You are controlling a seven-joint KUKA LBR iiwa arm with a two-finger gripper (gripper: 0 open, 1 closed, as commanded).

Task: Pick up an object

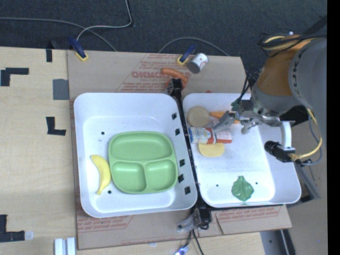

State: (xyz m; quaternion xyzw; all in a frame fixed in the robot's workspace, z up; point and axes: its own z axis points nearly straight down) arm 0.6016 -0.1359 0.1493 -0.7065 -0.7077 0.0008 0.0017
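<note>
My gripper (232,122) hangs over the upper left part of the right bin (265,169), at the end of the grey arm with its orange band (276,73). Just left of and below it lies a cluster: a tan round piece (197,116), a small orange piece (217,114), a white and red packet (208,137) and a yellow disc (211,150). The gripper's tip reaches over the packet's upper right corner. Nothing can be seen held. A green leaf (243,188) lies alone near the bin's front.
The left bin (90,116) holds a green divided plate (142,161) and a banana (101,173) at its left. The two bins meet at a wall with black clips (183,142). An orange clamp (175,73) and a blue clamp (187,54) sit behind the bins.
</note>
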